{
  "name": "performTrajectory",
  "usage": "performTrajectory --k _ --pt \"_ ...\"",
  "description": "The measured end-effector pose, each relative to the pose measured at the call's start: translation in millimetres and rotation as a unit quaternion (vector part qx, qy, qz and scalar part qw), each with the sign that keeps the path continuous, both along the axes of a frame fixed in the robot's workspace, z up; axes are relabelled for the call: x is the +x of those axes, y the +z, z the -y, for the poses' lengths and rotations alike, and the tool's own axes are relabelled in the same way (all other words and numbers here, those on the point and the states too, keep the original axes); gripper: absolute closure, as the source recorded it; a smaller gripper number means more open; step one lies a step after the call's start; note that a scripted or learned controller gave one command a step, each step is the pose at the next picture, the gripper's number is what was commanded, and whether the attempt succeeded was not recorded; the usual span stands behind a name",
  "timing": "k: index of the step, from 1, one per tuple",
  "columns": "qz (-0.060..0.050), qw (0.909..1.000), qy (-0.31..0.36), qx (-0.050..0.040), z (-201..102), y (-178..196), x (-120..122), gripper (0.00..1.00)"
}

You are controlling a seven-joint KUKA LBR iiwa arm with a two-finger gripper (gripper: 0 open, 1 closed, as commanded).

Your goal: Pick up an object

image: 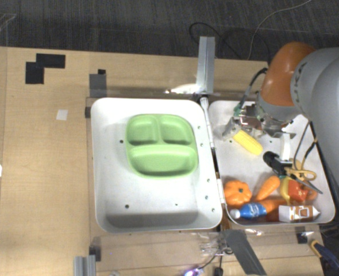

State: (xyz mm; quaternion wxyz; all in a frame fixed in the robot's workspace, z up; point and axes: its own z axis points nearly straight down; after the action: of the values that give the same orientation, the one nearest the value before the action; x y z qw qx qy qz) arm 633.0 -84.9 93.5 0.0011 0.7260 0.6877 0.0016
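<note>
My gripper hangs low in the back left part of the right bin, reaching in from the right under the orange wrist band. Its tip is right above the upper end of a yellow corn-like piece that lies slanted on the bin floor. I cannot make out whether they touch. Along the front of that bin lie an orange pumpkin, a carrot, a blue bottle, a white carton and a red and yellow toy.
The left bin holds a green divided plate near its middle. A metal divider rail separates the two bins. The arm's grey body covers the right bin's back right corner.
</note>
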Motion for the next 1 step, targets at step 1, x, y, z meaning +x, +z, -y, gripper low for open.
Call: performTrajectory --k 1 --pt "0.001 1.0000 0.000 0.0010 -0.9 9.3 2.0 1.00"
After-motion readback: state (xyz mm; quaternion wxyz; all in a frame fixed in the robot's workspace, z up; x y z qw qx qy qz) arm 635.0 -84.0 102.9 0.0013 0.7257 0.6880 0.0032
